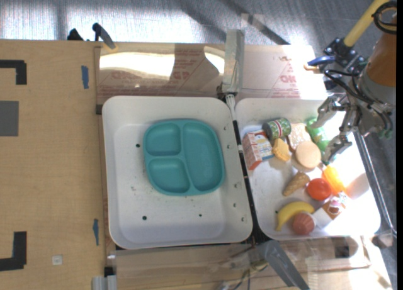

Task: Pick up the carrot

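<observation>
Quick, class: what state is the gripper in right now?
Gripper: open, holding nothing, poised over the right bin, above the carrot.

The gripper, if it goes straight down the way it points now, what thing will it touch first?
Probably the green toy right under the gripper, not the carrot, which lies nearer the camera. Depth is hard to judge from this slanted view, so it might meet the tan round piece instead.

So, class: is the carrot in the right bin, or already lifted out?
In the bin. The carrot lies on the right bin floor beside the tomato, with the gripper above it, fingers spread, holding nothing.
</observation>
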`<state>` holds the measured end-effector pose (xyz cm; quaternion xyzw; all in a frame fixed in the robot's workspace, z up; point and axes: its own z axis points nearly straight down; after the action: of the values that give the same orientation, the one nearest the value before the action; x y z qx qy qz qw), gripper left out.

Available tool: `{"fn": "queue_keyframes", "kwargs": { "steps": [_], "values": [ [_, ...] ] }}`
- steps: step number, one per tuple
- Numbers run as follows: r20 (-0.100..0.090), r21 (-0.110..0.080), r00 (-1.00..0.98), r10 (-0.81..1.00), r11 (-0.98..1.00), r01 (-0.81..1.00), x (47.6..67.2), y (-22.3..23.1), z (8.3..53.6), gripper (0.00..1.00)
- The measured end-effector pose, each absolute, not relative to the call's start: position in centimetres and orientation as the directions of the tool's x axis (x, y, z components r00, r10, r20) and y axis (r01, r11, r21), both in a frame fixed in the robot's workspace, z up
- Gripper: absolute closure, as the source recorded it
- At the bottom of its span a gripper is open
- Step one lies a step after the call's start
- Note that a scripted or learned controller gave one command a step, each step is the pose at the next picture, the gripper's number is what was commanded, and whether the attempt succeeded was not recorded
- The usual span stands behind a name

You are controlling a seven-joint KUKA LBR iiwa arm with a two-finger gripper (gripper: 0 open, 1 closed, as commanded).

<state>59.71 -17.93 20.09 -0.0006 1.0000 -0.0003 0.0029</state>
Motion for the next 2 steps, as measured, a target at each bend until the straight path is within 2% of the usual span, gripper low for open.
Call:
{"fn": "queue_keyframes", "kwargs": {
  "steps": [1, 2],
  "values": [
    [0.001, 0.001, -0.936, 0.353, 0.936, 0.353, 56.5, -15.7, 12.3, 0.00],
    [-0.013, 0.003, -0.912, 0.410, 0.912, 0.410, 54.3, -10.9, 9.0, 0.00]
  ]
}}
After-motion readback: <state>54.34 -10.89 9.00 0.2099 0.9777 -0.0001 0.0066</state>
